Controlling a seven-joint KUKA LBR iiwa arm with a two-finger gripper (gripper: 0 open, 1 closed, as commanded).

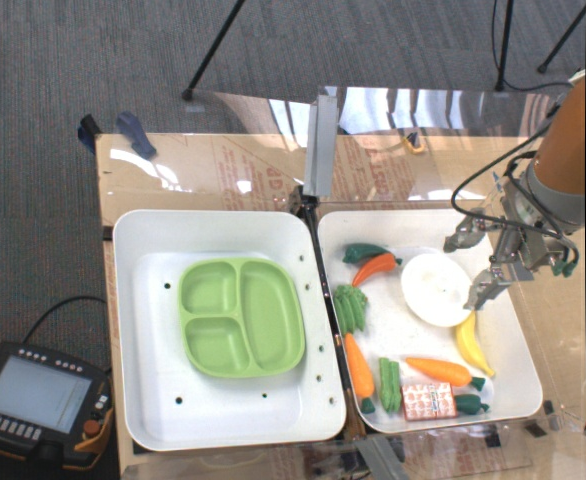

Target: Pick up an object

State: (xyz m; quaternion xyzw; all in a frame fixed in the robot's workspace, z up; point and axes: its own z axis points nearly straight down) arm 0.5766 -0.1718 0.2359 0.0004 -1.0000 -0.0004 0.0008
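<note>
My gripper (476,264) hangs open above the right bin (528,373), its two fingers spread over the right edge of a white plate (433,288). Nothing is between the fingers. Just below the lower finger lies a yellow banana (470,344). Left of the plate lies an orange carrot with a green top (371,264). A bunch of green beans (351,306) and another carrot (358,366) lie along the bin's left side. Near the front are a third carrot (438,370), a green pod (389,380) and a small red and white carton (429,400).
The left bin (143,268) holds a green divided tray (241,316). A grey metal post (320,148) stands behind the gap between the bins. A teach pendant (38,398) lies on the floor at lower left.
</note>
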